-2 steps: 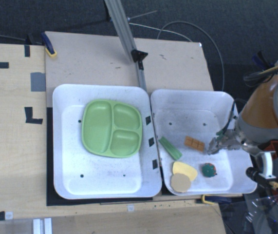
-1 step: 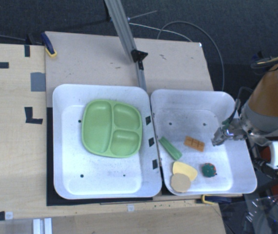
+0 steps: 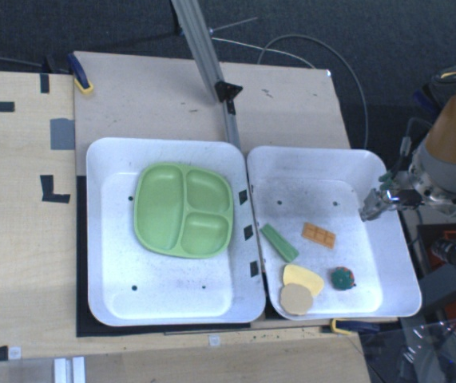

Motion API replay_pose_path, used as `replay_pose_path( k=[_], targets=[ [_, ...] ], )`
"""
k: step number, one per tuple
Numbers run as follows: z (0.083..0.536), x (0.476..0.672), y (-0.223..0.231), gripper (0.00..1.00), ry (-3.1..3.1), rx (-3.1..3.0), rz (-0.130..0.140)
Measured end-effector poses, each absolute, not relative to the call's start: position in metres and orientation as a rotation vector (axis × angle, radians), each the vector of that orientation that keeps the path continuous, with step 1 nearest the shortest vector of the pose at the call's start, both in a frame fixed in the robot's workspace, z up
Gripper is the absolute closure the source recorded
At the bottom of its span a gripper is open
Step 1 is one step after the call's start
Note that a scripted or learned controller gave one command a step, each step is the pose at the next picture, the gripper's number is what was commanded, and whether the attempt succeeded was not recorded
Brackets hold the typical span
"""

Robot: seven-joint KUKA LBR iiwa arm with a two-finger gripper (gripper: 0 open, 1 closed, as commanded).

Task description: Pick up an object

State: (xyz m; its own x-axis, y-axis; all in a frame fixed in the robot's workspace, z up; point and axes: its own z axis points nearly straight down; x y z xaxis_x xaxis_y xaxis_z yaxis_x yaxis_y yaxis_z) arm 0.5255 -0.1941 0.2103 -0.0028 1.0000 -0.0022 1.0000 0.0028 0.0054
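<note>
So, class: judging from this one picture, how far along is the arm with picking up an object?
Barely started. Done: nothing lifted; the green stick, orange waffle, yellow piece and green ball all lie in the right bin. In hand: the gripper sits near the bin's right rim. Left: descend, grasp, lift.

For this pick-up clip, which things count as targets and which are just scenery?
Job: hand; green stick; orange waffle; yellow piece; tan disc; green ball; right bin.
Lying about: green plate; left bin; metal pole.
</note>
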Motion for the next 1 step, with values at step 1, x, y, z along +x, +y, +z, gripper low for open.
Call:
replay_pose_path(
  k=[1],
  targets=[
    [0.2633, 0.5269, -0.194, 1.0, 2.221, 2.215, 0.003]
  ],
)
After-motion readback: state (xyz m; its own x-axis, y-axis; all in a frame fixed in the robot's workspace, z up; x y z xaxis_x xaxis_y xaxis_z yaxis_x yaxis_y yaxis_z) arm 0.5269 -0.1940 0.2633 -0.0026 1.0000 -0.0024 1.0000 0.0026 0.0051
